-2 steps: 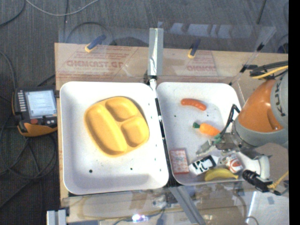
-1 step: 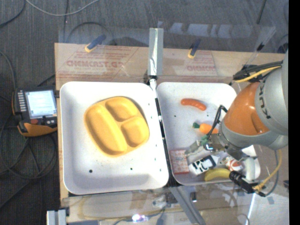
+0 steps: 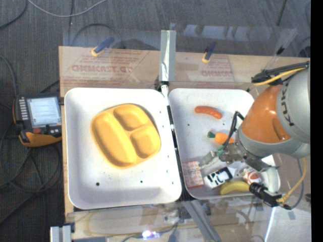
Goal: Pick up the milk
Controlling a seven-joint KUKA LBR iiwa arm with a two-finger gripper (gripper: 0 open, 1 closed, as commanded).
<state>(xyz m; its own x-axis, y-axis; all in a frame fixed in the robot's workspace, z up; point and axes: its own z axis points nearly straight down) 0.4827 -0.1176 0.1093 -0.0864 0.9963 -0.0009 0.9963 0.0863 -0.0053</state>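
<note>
Grey carpet floor (image 3: 45, 29); black cables (image 3: 50, 6)

You see two white bins (image 3: 75, 185), a yellow divided tray (image 3: 126, 134), an orange-red sausage (image 3: 208, 111), an orange carrot (image 3: 221, 136), a yellow banana (image 3: 234, 187), a black-and-white milk carton (image 3: 219, 177) and a red-patterned packet (image 3: 192, 173).

Glossy yellow plastic tray (image 3: 126, 134); smooth white bins (image 3: 81, 185).

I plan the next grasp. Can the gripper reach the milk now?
Probably yes. The gripper hovers in the right bin right beside the milk, which lies uncovered; a black-and-white pack crowds one side.
</note>
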